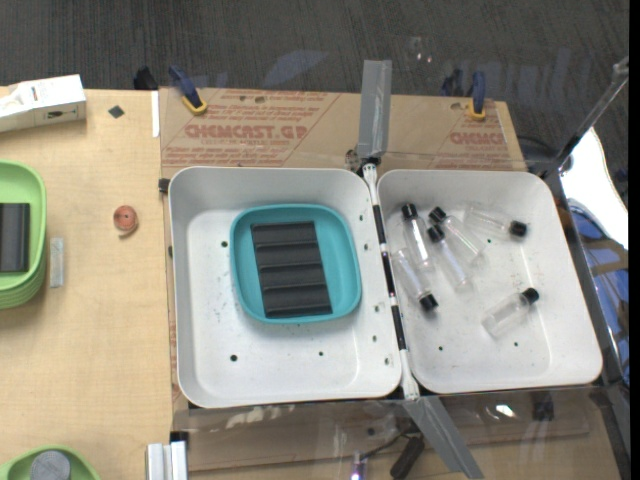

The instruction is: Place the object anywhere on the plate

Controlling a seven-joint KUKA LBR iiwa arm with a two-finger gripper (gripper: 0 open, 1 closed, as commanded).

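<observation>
End effector state cannot be told; teal plate (pixel 243 260) sits in left bin (pixel 205 353), capped vials (pixel 416 236) in right bin (pixel 480 360), before cardboard (pixel 250 128) reading "CHEMCAST".

Evenly lit overhead view of a bench, bright and mostly sharp, with soft shadows and some glare.

Diffuse light falls from above; the two white bins, left bin (pixel 200 368) and right bin (pixel 560 368), read bright without burning out. The teal plate (pixel 245 230) throws a thin soft shadow toward 6 o'clock. The clear vials (pixel 455 253) in the right bin are faint, their glass nearly lost against the white, only the black caps crisp. A clear sheet at 6 o'clock carries pale reflections (pixel 500 411), and a bright white patch (pixel 605 183) glares at 3 o'clock. The dark floor (pixel 300 18) at 12 o'clock is dim and grainy. Bench edges bow slightly toward the corners.
</observation>
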